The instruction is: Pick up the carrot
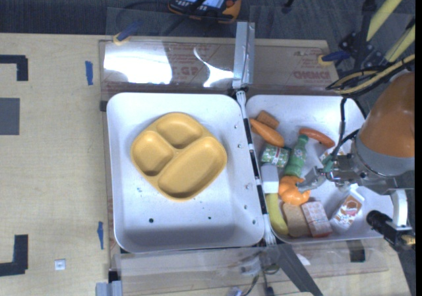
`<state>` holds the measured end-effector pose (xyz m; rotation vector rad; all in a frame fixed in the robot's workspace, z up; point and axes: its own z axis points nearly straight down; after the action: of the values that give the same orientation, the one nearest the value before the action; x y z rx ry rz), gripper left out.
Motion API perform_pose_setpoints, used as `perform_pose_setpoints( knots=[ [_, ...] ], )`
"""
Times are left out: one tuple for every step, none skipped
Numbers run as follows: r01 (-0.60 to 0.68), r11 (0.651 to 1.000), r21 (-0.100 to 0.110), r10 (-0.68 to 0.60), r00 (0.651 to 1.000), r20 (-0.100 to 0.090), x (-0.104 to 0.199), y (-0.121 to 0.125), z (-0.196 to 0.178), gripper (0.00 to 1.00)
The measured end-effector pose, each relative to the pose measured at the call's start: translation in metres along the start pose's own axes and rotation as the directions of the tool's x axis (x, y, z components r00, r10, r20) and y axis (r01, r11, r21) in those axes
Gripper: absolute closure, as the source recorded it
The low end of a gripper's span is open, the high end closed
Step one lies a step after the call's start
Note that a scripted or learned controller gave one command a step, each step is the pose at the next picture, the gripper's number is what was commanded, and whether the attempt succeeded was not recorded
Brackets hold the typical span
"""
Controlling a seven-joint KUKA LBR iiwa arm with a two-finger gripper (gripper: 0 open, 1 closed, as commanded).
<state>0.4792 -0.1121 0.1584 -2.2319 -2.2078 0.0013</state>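
Wooden bench point(46, 156) carried two white bins. Long orange carrot point(267, 132) lay in right bin point(290, 103), up-left of grey two-finger gripper point(315, 178). Gripper's grip state could not be determined.

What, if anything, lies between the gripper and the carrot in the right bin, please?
The gripper sits low in the right bin. The carrot lies up-left of it, against the divider. Two green packets lie between them; from above, nothing covers the carrot.
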Motion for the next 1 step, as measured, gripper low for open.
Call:
perform_pose_setpoints(
  knots=[
    [0.258,0.966,-0.01,-0.258,0.966,0.001,-0.0016,0.0034,0.0688,0.0]
  ],
)
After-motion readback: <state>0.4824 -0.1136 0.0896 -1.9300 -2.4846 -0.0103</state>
